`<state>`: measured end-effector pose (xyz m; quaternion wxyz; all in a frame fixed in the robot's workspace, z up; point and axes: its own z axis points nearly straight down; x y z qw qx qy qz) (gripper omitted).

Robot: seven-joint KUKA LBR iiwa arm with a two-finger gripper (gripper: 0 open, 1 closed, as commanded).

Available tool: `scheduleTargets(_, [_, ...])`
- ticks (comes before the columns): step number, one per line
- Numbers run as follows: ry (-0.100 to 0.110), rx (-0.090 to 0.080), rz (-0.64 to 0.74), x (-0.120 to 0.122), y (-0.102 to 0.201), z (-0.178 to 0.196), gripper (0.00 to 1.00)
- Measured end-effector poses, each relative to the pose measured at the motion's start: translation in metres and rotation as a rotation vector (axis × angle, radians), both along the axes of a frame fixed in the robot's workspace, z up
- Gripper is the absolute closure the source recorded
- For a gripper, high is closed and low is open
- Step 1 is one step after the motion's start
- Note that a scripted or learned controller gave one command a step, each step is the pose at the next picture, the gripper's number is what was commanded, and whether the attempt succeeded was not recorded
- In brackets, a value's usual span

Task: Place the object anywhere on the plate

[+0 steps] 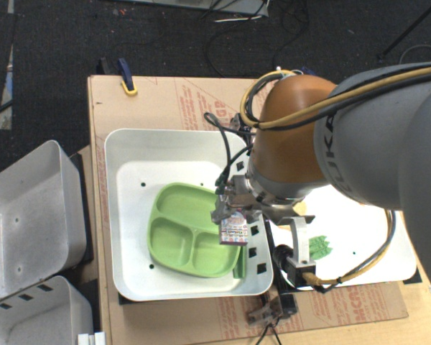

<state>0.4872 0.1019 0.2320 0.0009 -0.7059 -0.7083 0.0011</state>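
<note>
A green divided plate [190, 239] lies in the left white bin [129, 192]. My gripper [230, 218] hangs over the plate's right rim, under the orange band of the arm. A small white packet with red print [233, 231] sits between the fingertips, just above the plate's right compartment, and the gripper is shut on it. The arm hides much of the right bin.
A small green leafy object [320, 247] lies in the right bin [359, 228]. Another white tub [29, 214] stands off the bench at the left. A clamp [127, 77] sits at the cardboard's far-left corner.
</note>
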Motion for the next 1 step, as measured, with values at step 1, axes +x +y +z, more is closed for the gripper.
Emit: scheduleTargets(1, [-0.001,0.000,-0.004,0.0002,-0.0003,0.0004,0.00])
